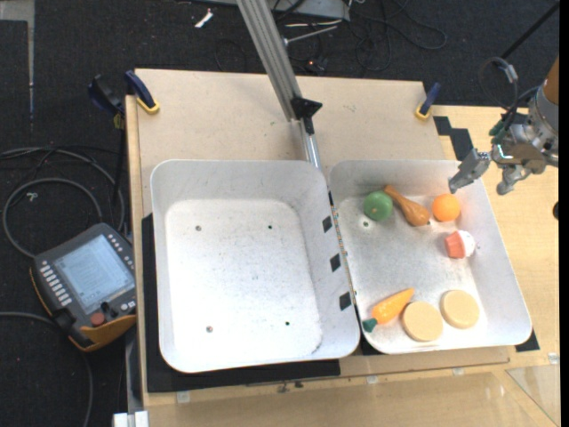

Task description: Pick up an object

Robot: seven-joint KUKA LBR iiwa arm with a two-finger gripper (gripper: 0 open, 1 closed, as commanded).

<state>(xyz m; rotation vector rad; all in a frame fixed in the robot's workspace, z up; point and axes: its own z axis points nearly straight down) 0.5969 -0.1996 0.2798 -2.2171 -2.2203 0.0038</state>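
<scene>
The right bin (498,247) holds a green ball (379,205), a tan drumstick-like piece (408,207), an orange ball (446,208), a red and white piece (459,245), a toy carrot (390,307) and two pale round discs (422,321) (460,309). My gripper (487,173) hangs above the bin's far right corner, up and to the right of the orange ball. Its two fingers (466,173) stand spread apart with nothing between them.
The left bin (164,238) lies beside the right one. A slanted metal pole (271,47) runs down to the gap between the bins. Yellow clamps (147,105) (425,108) sit at the bench's far corners. A teach pendant (84,278) lies on the floor at left.
</scene>
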